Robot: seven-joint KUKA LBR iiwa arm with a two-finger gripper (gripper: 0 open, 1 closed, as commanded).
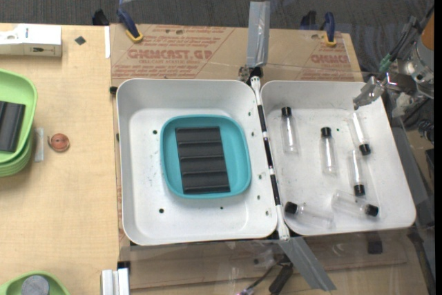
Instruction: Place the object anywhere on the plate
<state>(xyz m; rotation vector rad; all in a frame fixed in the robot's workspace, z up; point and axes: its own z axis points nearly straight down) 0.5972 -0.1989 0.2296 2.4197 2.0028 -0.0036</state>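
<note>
Seemingly staged for pick-and-place, the camera view shows a teal plate (206, 156) with a dark ribbed insert sitting centred in the left bin (138, 169), while clear vials (288, 128) with black caps lie scattered flat in the right bin (387, 211). At that bin's upper right edge hangs the gripper (366, 94); whether it is spread I cannot tell.

The gripper (367, 92) hangs at the right bin's (404, 169) upper right corner, its metal tip pointing down-left over the rim; the arm (423, 62) extends off rightward.
</note>
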